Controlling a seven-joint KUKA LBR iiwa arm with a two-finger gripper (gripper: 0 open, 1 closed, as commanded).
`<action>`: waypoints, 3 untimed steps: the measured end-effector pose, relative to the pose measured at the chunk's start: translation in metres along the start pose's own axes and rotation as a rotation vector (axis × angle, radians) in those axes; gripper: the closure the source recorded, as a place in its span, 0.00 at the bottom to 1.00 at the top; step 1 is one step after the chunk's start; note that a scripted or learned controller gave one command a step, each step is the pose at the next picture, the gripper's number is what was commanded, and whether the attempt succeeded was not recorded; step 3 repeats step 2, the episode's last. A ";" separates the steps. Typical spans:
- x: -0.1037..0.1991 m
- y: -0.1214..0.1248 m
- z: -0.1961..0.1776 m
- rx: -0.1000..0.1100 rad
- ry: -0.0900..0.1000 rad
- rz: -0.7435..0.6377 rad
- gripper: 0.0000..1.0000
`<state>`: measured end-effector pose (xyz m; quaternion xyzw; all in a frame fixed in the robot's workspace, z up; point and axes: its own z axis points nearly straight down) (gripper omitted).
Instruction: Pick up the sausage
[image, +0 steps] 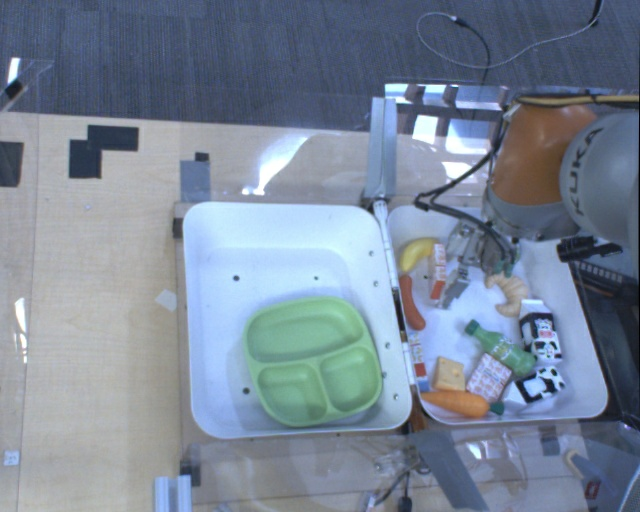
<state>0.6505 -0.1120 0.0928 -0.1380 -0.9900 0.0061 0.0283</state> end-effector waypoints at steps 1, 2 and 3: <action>-0.001 0.000 0.000 0.008 -0.007 -0.056 0.00; 0.001 0.004 0.000 0.009 -0.002 0.017 0.00; 0.001 0.004 0.000 0.009 -0.002 0.017 0.00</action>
